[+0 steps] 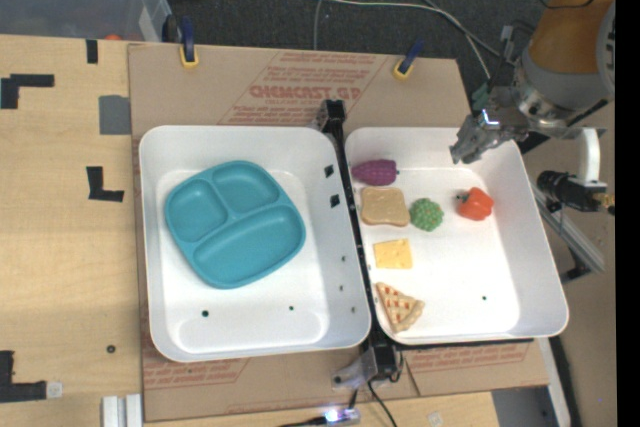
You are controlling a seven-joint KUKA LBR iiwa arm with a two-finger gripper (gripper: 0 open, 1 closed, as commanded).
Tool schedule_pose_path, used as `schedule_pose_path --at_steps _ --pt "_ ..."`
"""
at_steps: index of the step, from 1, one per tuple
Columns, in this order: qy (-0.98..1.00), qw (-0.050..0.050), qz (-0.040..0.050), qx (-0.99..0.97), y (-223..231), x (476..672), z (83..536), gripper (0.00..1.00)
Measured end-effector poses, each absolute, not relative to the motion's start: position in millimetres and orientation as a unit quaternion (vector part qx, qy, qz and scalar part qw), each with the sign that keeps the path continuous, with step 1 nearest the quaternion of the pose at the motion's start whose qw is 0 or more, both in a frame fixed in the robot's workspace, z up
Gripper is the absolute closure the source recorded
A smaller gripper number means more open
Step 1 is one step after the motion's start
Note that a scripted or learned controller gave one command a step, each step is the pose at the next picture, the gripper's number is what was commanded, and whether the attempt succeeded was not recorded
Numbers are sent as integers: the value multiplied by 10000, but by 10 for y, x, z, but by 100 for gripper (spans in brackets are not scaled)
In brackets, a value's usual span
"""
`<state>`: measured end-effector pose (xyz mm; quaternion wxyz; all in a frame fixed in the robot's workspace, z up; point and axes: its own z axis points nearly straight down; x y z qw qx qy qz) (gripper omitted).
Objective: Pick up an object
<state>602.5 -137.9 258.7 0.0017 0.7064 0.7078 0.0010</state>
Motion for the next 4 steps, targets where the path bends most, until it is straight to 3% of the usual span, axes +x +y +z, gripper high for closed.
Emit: schedule_pose_path --at_steps 1,3,4 --pt "7076 -1 0 7066 -1375 6027 2774 100" --pt "7092 -19 -10 7050 -301 5696 2457 100" --pt "7091 -18 -9 7051 168 5429 2488 100"
